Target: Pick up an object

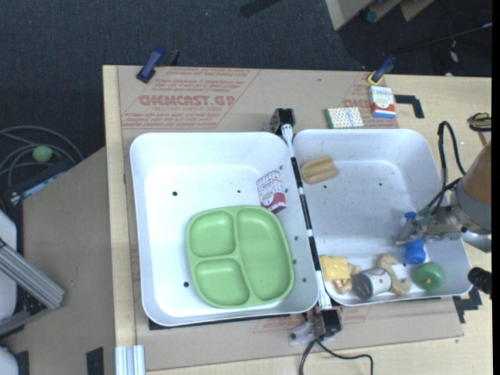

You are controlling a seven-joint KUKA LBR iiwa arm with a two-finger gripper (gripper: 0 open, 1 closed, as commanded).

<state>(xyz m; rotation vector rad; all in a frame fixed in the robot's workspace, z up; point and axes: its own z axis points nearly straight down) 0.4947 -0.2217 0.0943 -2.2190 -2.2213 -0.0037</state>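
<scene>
The claw (412, 226) sits low in the right bin (367, 143), reaching in from the right edge of the view; whether it is open or closed cannot be told, nor whether it has hold of anything. A blue piece (415, 252) lies just below the claw tip, very close to it, though contact cannot be made out. A green ball (427, 274) rests a little further down and to the right of the claw. To the lower left of the claw, along the bin's near wall, a cluster lies together: a yellow block (336, 269), a small can (371, 283) and a tan piece (400, 286). A tan bun (318, 169) lies well apart from the claw, up and to its left, by the wall between the bins. Far to the claw's left, the left bin (156, 209) bears a green tray (237, 255) with three compartments and a red-and-white carton (271, 191) just above the tray's right corner. Both bins stand on the tabletop (195, 96).
</scene>
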